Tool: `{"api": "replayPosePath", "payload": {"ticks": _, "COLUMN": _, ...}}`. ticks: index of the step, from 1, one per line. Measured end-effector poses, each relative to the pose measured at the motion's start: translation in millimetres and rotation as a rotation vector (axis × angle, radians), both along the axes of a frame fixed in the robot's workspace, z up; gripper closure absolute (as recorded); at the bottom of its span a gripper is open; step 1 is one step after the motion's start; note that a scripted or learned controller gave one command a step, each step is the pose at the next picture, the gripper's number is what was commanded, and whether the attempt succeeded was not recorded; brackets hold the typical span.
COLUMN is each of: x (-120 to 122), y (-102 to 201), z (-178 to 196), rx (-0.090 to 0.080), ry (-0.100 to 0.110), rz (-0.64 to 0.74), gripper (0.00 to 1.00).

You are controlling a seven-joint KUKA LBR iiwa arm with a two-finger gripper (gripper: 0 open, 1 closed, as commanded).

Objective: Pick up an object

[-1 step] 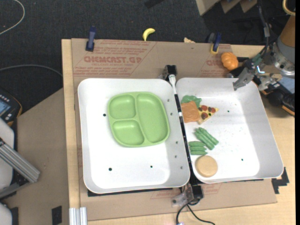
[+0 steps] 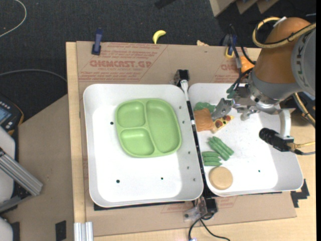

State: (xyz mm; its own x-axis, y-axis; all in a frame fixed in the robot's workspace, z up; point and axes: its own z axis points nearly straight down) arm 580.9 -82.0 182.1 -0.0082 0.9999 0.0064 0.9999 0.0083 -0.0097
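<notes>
My gripper (image 2: 231,110) hangs over the right bin (image 2: 281,177), fingers spread and holding nothing; the tan toast piece (image 2: 203,119) lies just left.

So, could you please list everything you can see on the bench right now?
Bins: two, white, side by side on the brown board.
Divided plate: one, light green, three compartments, in the left bin.
Bean pods: a few, green, middle-left of the right bin.
Round bun-like piece: one, tan, front-left of the right bin.
Flat piece: one, orange-brown, upper left of the right bin.
Banana: one, yellow, beyond the board.
Arm: one, grey with an orange band, over the right bin; gripper near the flat piece.
</notes>
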Motion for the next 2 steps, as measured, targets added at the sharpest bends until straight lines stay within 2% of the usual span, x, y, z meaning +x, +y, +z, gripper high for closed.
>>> {"api": "replayPosePath", "payload": {"ticks": 1, "x": -64.2, "y": -10.5, "z": -102.3, "rx": -0.004, "ry": -0.001, "rz": -0.012, "gripper": 0.00}}
{"api": "replayPosePath", "payload": {"ticks": 2, "x": -60.1, "y": -10.4, "z": -87.2, "rx": -0.007, "ry": -0.012, "rz": -0.010, "gripper": 1.00}}
